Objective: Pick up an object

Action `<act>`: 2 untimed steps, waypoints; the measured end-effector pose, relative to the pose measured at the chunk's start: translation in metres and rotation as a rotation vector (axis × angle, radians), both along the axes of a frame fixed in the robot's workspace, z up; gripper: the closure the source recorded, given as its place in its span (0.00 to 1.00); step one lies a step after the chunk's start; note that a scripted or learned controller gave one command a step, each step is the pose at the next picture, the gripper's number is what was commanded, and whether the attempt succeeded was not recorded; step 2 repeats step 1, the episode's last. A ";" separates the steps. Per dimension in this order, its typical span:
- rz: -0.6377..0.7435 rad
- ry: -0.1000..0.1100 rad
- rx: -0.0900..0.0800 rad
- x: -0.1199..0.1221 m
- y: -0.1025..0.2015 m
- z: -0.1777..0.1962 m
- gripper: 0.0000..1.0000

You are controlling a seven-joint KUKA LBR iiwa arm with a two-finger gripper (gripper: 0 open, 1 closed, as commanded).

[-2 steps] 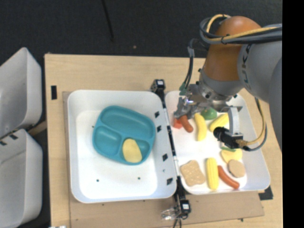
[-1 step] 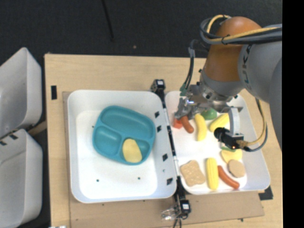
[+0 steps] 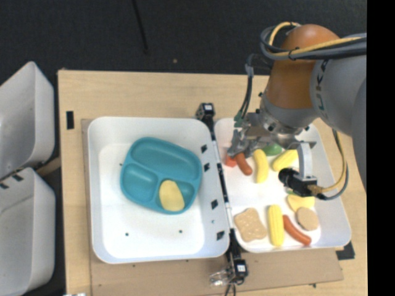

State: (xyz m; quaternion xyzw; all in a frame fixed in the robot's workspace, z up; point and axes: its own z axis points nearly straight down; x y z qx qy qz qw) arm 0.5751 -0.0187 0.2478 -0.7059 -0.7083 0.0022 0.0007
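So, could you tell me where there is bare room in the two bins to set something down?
The left bin has bare floor all around the blue plate, widest along its near edge. The right bin is crowded: toy food lies under the claw and along the near edge, with one small bare patch between.

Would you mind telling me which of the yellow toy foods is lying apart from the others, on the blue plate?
The pale yellow oval piece, resting in the near compartment of the blue plate in the left bin. The other yellow pieces all lie in the right bin.
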 end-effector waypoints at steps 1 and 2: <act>0.002 -0.003 -0.001 0.006 0.000 0.000 1.00; 0.002 -0.003 -0.001 0.006 0.000 0.000 1.00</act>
